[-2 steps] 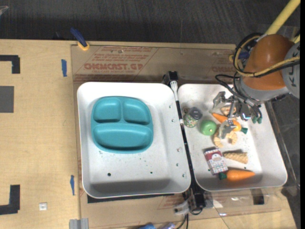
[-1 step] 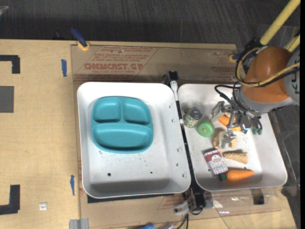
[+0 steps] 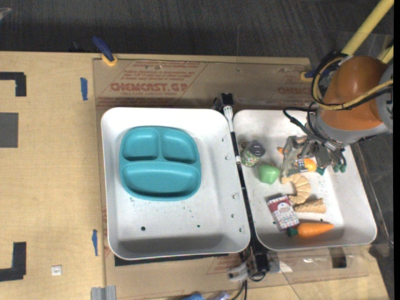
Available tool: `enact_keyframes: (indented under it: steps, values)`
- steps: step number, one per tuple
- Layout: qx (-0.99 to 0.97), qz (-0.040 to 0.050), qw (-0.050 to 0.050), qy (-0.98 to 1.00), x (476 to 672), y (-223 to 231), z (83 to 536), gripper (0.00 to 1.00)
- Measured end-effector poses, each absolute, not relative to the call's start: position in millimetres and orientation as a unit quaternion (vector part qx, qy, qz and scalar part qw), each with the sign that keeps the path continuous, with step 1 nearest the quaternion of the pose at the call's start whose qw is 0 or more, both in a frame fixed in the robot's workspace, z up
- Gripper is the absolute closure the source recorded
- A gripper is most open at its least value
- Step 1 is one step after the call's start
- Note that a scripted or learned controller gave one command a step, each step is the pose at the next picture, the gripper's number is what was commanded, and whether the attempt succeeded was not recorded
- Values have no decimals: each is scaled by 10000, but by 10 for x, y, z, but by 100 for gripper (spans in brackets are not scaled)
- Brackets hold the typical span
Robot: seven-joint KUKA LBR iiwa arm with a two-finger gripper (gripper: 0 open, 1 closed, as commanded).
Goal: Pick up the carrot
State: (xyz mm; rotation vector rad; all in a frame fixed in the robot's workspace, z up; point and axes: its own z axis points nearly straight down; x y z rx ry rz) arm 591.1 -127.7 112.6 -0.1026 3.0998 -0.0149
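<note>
camera view: the carrot (image 3: 314, 229) lies in the right bin (image 3: 364, 217), close to its near wall, with its long axis running roughly left to right and the narrow tip toward the right. the gripper (image 3: 306, 158) sits farther back in the same bin, low among the clutter, so the carrot lies nearer the camera and slightly to the right of it, apart and not touching. whether the gripper is spread or clenched cannot be told from here; something small and orange shows near it, too blurred to name. by my judgement the coming move is a short travel toward the near wall.

count: one carrot, one green ball (image 3: 269, 174), one small can (image 3: 253, 153), one red packet (image 3: 283, 211) just left of the carrot, a few pale crackers (image 3: 302, 189). the left bin (image 3: 125, 230) holds one teal divided plate (image 3: 160, 162).
</note>
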Motion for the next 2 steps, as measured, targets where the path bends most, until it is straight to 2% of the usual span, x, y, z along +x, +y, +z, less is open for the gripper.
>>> enact_keyframes:
  steps: [1,2]
  values:
    - [-368,-19,71,9993,6152,-1963,899,100]
    - [-376,-7,49,9993,6145,-1947,885,0]
